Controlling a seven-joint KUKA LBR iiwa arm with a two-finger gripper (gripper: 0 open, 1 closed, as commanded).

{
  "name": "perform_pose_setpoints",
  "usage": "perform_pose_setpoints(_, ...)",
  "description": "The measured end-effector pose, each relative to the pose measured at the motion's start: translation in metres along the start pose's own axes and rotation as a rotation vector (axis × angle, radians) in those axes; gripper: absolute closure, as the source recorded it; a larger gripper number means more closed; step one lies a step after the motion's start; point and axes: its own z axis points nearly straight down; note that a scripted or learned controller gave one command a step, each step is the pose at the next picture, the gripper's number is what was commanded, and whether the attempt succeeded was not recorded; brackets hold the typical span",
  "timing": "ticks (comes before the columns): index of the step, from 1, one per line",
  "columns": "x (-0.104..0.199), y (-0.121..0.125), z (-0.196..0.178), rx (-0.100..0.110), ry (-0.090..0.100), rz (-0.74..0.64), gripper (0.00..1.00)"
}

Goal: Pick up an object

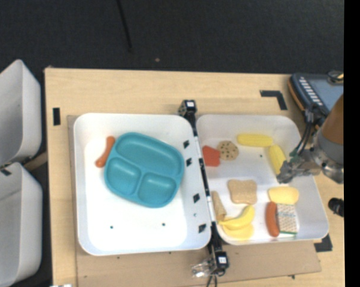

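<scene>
Where the arm reaches in from the right: the gripper [286, 173] hangs low inside the right white bin [259, 122], near its right wall.
Fingers: too dark and small to read; I cannot tell how far apart they stand, and nothing is seen between them.
Nearest candidates: the yellow oblong toy [277, 158] just left of the tip, and the yellow rounded piece [283, 195] just below it.
Left white bin [84, 220]: carries a teal divided plate [144, 170] and an orange sausage-shaped toy [104, 152], well apart from the arm.
Judgement: a descent for a grasp, likely aimed between those yellow pieces.
</scene>
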Motion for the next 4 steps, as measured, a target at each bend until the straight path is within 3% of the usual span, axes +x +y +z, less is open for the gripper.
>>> perform_pose_setpoints(2,0.001,-0.005,-0.089,0.0,0.0,-0.002,1.0)
perform_pose_setpoints(4,0.1,0.044,-0.1,0.001,0.002,-0.007,1.0)
